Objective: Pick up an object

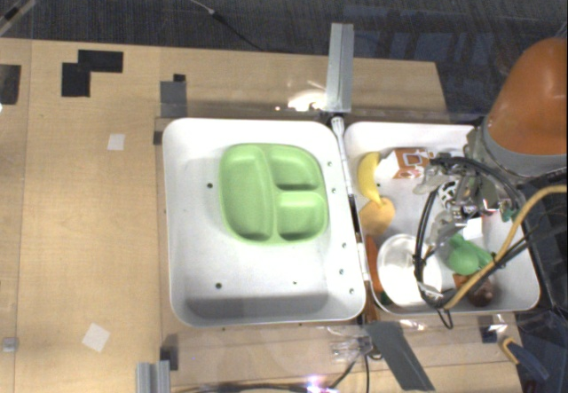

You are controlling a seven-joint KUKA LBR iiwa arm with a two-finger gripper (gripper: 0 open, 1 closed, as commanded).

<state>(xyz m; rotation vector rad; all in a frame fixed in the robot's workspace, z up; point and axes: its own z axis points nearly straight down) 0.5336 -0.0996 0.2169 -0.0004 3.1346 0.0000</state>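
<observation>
The right bin (444,136) holds a small clutter of objects. A yellow banana (366,176) lies along its left wall, pointing toward the far rim, and just below it sits a rounded yellow-orange fruit (378,214), touching the banana's near end. In front of that fruit rests a white bowl (401,269) with an orange edge on its left side. A printed white and orange card or packet (410,162) lies near the bin's far wall, beside the banana. A green lumpy object (468,255) sits toward the right side of the bin, with a small dark round item (482,295) close to the near wall.

The tool (460,205) hangs over the middle of this bin, between the bowl and the green object, wrapped in black and yellow cables; whether it is spread or pressed together cannot be told. Above it the arm's orange band (532,107) bulks in from the right.

The left bin (191,205) carries a green divided tray (271,192), turned at a slight angle. Both bins rest on a pale wooden counter (80,231)
</observation>
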